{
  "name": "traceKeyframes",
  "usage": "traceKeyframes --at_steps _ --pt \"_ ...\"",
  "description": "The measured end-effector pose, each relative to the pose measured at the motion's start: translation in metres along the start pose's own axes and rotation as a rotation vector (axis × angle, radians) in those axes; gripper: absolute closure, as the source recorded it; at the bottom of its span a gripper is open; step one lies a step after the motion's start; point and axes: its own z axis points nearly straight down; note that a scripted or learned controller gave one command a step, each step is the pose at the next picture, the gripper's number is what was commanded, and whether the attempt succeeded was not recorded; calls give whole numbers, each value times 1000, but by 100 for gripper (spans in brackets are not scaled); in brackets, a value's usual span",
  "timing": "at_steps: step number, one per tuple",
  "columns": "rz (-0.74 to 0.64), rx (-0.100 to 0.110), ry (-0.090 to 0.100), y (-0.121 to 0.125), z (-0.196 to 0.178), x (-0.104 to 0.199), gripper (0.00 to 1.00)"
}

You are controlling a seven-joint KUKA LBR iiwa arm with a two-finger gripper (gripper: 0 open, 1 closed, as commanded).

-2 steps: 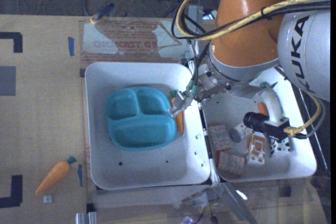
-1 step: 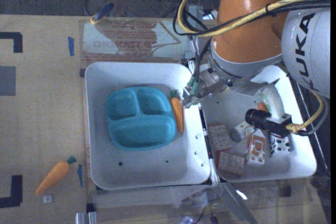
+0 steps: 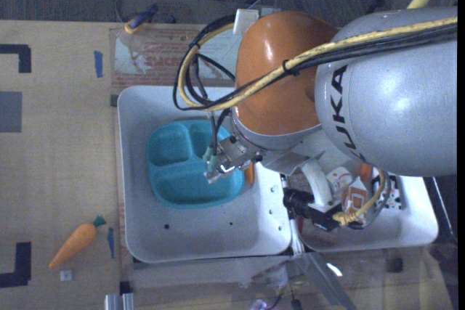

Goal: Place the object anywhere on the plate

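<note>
Gripper [image 3: 218,165]: sits just left of frame centre, low over the right edge of the blue plate; the wrist above hides most of it, so I cannot tell how it is set or whether it carries anything.
Arm [image 3: 378,98]: grey and bulky with its orange band [image 3: 280,72], it fills the upper right and centre of the frame and covers much of both bins.
Plate [image 3: 178,163]: a blue divided plate, lying in the left bin [image 3: 138,229], in that bin's upper half; its right side runs under the wrist.
Orange bit [image 3: 249,172]: a small orange sliver shows just right of the gripper, beside the plate's right edge; it may be the object to be placed, but too little is visible to say what it is or whether it is gripped.
Carrot [image 3: 73,243]: a toy carrot lies on the wooden bench [image 3: 51,170] at lower left, outside the bins and well apart from plate and gripper.
Right bin [image 3: 418,225]: holds a jumble of white and orange items at lower right, mostly hidden by the arm.
Step in hand: judged from the pose, the placing stage, with the gripper at the plate's edge.
Next move calls for: a little travel leftward so that any release falls inside the rim, then a gentle lowering before letting go.
</note>
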Motion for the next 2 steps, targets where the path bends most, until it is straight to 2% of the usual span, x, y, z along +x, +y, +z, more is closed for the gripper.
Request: traceKeyframes --at_steps 1,2 --pt "-4 2 1 13 61 26 100" --pt "40 2 1 -28 50 -59 100"
